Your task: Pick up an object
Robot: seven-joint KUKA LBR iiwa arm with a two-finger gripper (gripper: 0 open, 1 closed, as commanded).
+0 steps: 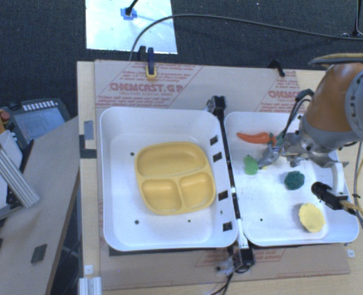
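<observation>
Protective sheet (169, 82) beneath the bins, upper centre of frame: red print reads "CHEMCAST G P", repeated partially at upper right. No other markings legible.

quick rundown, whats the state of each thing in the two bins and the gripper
yellow tray: flat in the left bin, nothing in its three compartments
carrot: lying in the right bin, near the back wall
light green piece: lying loose just left of the gripper
dark green piece: lying loose
yellow piece: lying loose, front right corner
gripper: low over the right bin, between the carrot and the light green piece
</observation>
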